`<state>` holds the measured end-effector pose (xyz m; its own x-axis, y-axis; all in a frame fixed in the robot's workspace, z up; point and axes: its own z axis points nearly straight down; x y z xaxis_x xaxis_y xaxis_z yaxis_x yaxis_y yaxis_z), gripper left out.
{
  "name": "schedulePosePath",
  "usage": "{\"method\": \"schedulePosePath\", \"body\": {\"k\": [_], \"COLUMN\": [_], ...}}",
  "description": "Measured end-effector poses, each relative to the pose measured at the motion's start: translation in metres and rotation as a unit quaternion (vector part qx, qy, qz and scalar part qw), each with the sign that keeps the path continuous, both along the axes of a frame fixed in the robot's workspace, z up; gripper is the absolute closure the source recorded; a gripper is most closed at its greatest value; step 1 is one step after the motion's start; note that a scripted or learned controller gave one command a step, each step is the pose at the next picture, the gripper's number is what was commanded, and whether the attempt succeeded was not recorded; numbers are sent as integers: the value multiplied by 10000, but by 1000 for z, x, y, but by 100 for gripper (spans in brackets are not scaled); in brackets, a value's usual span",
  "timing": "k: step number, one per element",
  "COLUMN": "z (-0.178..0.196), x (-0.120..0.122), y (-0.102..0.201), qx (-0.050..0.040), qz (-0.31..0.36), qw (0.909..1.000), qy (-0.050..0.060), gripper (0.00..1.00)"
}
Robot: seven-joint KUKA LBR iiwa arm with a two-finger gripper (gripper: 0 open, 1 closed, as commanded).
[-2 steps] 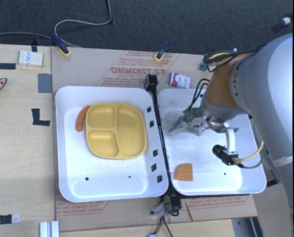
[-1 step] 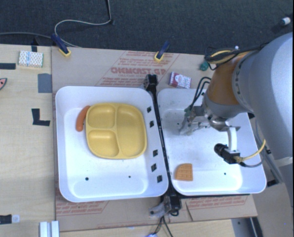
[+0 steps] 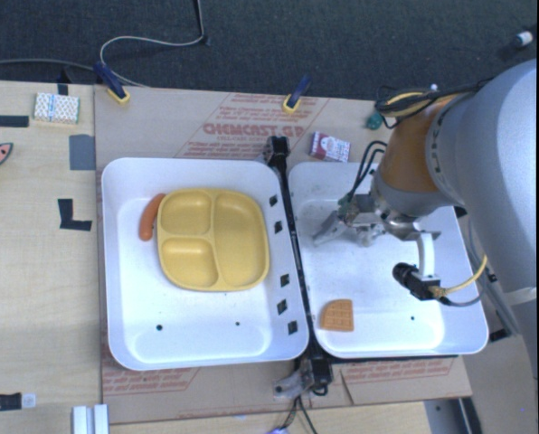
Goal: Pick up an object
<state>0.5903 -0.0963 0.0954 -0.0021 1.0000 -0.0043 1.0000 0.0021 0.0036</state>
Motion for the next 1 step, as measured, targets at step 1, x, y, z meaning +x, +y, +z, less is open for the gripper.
{"method": "schedulePosePath", "body": {"k": [1], "z": [-10], "x": [17], "y": [2], "qx": [22], "qz": [-9], "qw": [10000], "qy": [22], "gripper": [0]}}
